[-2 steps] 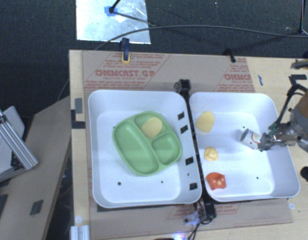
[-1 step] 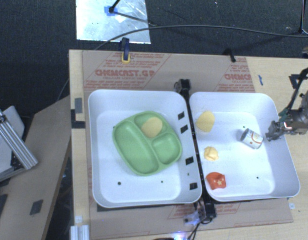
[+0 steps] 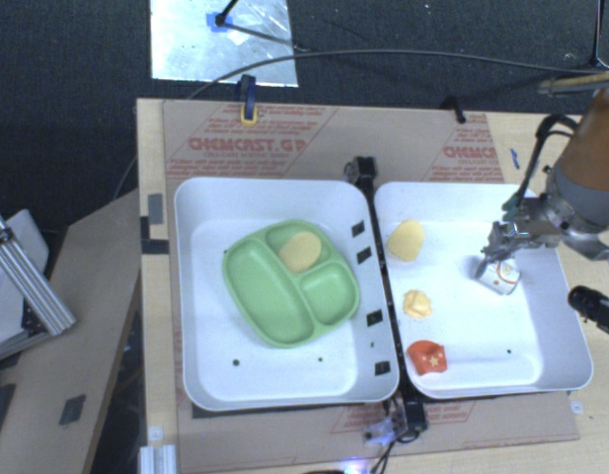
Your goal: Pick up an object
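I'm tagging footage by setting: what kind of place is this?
Most likely a robotics lab test bench, not a kitchen: two shallow white bins sit on a masked board, toy food such as a red piece lies inside, and a grey robot arm's gripper reaches in beside aluminium framing.

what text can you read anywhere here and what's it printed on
"CHEMCAST GP" in red, on the brown sheet under the bins, at its upper left.
The same red print at the sheet's upper right: partly cut off by the bin, too blurred to read fully.
The small can by the pincer: markings too small to read.
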`<state>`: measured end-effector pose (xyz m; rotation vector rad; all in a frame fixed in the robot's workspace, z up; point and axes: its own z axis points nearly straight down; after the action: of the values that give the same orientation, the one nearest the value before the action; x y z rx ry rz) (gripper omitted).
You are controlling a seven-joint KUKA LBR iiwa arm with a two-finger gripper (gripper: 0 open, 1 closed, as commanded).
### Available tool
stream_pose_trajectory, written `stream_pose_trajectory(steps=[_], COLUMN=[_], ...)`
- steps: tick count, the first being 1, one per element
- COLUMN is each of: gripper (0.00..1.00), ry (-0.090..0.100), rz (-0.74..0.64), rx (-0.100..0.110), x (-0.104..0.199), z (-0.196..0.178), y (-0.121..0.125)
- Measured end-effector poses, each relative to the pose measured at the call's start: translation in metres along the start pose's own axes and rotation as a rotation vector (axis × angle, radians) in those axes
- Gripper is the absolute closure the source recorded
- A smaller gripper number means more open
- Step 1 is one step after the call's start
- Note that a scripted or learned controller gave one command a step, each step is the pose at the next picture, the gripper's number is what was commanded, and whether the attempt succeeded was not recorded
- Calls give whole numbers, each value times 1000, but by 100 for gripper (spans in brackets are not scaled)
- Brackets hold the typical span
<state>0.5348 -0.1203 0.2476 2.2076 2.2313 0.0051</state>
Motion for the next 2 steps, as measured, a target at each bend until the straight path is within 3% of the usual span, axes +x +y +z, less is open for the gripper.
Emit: stream_pose_trajectory(steps=[2], gripper=[100], ry=[1], rz=[1], rx=[1], x=[98], z=[10], y=[49])
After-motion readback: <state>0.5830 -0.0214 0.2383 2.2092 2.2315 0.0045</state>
